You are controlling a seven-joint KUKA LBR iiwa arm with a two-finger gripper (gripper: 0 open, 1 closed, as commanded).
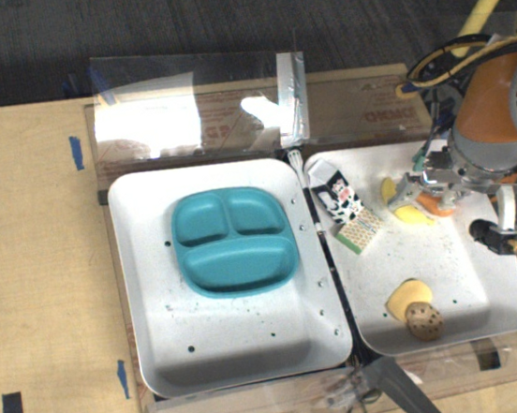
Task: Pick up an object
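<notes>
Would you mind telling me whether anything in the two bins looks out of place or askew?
Nothing looks spilled or damaged. The cow-patterned carton lies tilted against the right bin's left wall, and the teal divided plate sits flat in the left bin.

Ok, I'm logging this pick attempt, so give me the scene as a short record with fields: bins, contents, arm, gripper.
left bin: holds a teal divided tray
right bin: holds a cow-print carton, a yellow piece and a yellow and brown toy
arm: over the right bin's far right side
gripper: low, beside the yellow piece
grip: cannot tell
</notes>
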